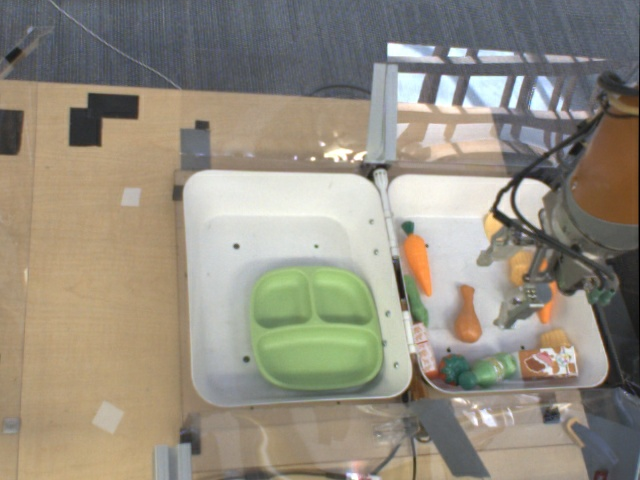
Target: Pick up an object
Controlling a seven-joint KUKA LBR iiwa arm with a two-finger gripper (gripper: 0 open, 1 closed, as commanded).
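My gripper (507, 283) hangs over the right side of the right bin (450, 203), and its two grey fingers (497, 253) are spread wide apart, so it is open. A yellow item (520, 265) lies just beside the gap between the fingers, and nothing is visibly clamped. A small orange piece (546, 310) shows by the lower finger. To the left of the gripper lie a brown drumstick (467, 313) and an orange carrot (416, 263). Part of another yellow item (493, 224) shows above the upper finger.
Along the right bin's front edge lie a dark green piece (457, 370), a light green bottle-like item (492, 369), an orange carton (548, 363) and a red-and-white packet (422, 348). The left bin (230, 218) holds a green divided plate (315, 326).
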